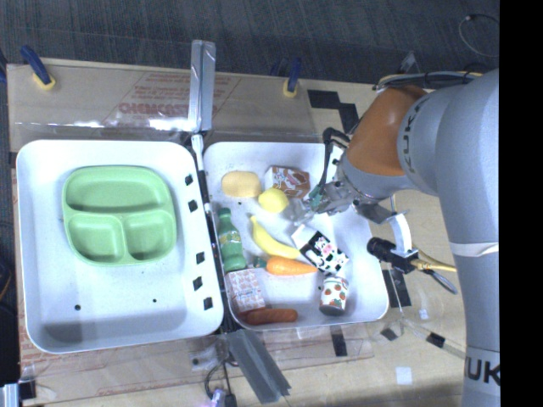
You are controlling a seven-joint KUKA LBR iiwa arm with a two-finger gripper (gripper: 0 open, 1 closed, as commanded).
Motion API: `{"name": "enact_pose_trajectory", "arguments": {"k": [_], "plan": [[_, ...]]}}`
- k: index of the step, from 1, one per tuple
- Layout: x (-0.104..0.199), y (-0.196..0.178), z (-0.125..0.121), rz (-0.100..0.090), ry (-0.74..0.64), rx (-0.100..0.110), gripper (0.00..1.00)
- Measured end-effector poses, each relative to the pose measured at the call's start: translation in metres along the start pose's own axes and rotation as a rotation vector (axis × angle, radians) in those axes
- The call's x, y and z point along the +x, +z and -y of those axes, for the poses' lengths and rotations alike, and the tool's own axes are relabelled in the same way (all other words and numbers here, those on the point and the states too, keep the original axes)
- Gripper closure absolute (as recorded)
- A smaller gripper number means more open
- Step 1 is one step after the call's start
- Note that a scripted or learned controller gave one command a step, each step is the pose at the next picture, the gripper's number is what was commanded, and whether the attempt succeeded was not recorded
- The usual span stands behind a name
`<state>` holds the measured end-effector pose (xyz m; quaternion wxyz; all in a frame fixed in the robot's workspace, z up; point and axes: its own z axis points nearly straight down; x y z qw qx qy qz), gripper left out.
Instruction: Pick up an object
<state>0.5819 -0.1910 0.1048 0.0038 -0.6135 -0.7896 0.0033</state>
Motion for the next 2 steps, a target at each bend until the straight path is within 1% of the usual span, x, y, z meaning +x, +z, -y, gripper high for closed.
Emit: {"name": "enact_pose_trajectory", "arguments": {"k": [1, 2], "plan": [[-0.0004, -0.0076, -0.0005, 0.0, -0.006, 0.003, 1.0], [-0.0003, -0.0076, -0.0006, 0.0, -0.006, 0.003, 0.0]]}}
